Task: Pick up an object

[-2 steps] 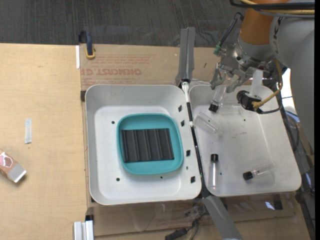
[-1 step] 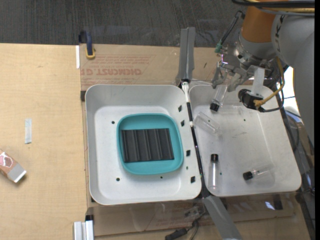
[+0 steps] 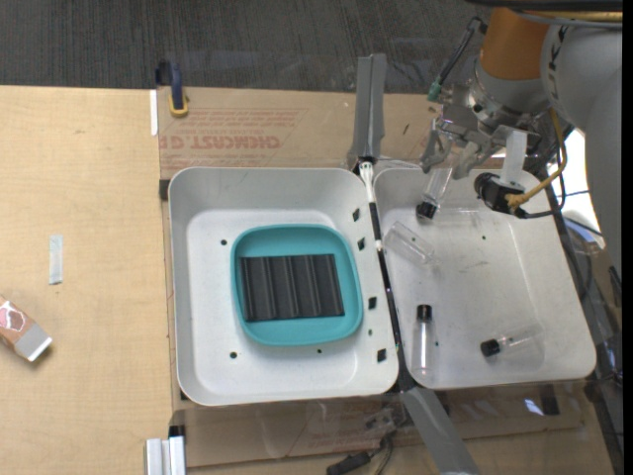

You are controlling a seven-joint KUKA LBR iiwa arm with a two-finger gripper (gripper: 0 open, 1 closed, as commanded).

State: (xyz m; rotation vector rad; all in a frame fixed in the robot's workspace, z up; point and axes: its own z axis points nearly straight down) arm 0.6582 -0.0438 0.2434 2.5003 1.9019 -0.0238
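Note:
My gripper (image 3: pixel 461 197) hangs over the far part of the right bin (image 3: pixel 554 265), under the arm's orange band. Its fingers stand apart, so it is open, with one dark-tipped finger (image 3: pixel 428 206) near the bin's far left corner and nothing between them. On the right bin's floor lie a clear vial with a black cap (image 3: pixel 423 335) near the front left, a second capped vial (image 3: pixel 504 344) at the front right, and a clear tube (image 3: pixel 407 241) just below and to the left of the gripper. A teal tray with a dark ridged insert (image 3: pixel 294 285) sits in the left bin (image 3: pixel 198 265).
A grey divider post (image 3: pixel 370 107) rises behind the seam between the bins. Cables loop around the wrist at the right. Outside the bins, on the cardboard at left, lie a small pale strip (image 3: pixel 55 259) and a wrapped packet (image 3: pixel 22 331).

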